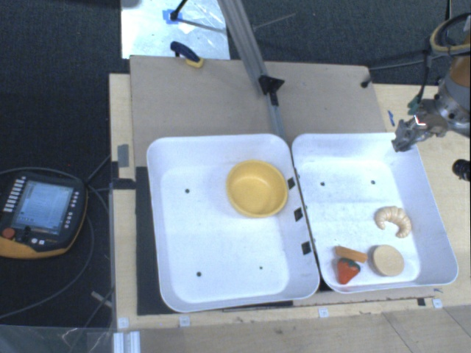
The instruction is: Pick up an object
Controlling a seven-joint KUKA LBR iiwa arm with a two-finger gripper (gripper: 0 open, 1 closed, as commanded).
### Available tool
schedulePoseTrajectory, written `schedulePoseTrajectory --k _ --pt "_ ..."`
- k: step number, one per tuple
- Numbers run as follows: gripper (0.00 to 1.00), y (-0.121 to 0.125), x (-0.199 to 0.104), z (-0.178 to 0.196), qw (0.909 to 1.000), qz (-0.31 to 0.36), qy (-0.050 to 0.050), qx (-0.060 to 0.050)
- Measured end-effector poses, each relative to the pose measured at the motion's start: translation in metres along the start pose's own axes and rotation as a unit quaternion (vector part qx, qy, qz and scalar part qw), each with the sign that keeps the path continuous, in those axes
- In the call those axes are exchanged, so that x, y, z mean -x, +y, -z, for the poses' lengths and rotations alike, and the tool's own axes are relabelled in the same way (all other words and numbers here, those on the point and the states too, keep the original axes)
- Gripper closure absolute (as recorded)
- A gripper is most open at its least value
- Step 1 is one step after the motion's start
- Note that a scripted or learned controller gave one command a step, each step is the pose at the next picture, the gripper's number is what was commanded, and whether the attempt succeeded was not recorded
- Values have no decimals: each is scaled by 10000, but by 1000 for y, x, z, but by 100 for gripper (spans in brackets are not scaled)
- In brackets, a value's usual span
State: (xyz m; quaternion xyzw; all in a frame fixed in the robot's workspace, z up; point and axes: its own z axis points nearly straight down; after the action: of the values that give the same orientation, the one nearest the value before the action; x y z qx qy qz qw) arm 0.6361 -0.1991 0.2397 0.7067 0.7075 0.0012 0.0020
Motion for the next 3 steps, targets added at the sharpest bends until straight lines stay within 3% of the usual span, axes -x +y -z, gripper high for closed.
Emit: schedulePoseTrajectory --k 2,3 --pt "100 -21 -95 10 10000 18 11 -12" --pt "100 -27 -146 -3 10000 17 11 -24"
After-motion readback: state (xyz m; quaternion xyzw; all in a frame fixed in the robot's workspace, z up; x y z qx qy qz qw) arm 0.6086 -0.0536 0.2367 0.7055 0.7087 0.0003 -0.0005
